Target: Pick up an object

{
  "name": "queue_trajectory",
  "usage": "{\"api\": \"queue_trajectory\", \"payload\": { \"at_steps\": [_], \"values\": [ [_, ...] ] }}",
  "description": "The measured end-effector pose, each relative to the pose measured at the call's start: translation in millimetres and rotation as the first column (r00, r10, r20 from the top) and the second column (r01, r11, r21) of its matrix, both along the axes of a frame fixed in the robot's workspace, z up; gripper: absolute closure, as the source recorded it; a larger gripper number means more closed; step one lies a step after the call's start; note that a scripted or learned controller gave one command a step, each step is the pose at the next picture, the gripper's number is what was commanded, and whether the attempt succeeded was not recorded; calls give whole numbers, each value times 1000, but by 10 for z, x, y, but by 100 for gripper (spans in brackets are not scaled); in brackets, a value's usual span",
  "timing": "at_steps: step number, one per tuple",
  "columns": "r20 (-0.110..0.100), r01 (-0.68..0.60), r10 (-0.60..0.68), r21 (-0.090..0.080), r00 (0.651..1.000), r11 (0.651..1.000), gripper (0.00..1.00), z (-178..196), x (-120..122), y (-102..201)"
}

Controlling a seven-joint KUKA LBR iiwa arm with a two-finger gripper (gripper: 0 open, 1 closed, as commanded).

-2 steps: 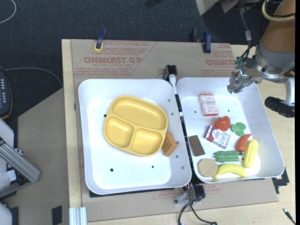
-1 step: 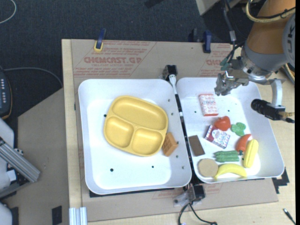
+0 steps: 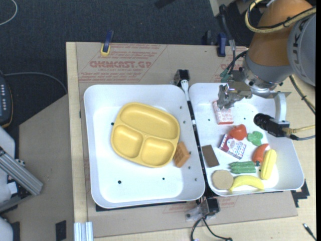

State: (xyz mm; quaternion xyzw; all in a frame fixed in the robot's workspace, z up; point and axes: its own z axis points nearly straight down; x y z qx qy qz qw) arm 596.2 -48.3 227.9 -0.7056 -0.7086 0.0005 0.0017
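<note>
My gripper hangs over the far left part of the right bin, just above a pink and white packet that lies flat on the bin floor. Whether it touches the packet cannot be made out. Nearer the camera in the same bin lie a red tomato, a green piece, a red and white packet, a brown bar, a green cucumber, an orange piece, two yellow bananas and a tan disc.
The left bin holds a yellow divided plate with a brown block leaning at its right side. A black cylinder with a cable sticks out beside the arm over the right bin's right side.
</note>
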Motion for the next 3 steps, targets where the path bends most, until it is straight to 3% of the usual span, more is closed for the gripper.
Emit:
{"api": "queue_trajectory", "payload": {
  "at_steps": [1, 2, 3],
  "values": [
    [-1, -2, 2, 2, 1000, 1000, 100, -102, -173, 573],
    [2, -3, 3, 2, 1000, 1000, 100, 27, -308, 1159],
    [1, 2, -2, 0, 1000, 1000, 100, 41, -334, 1181]
  ]
}}
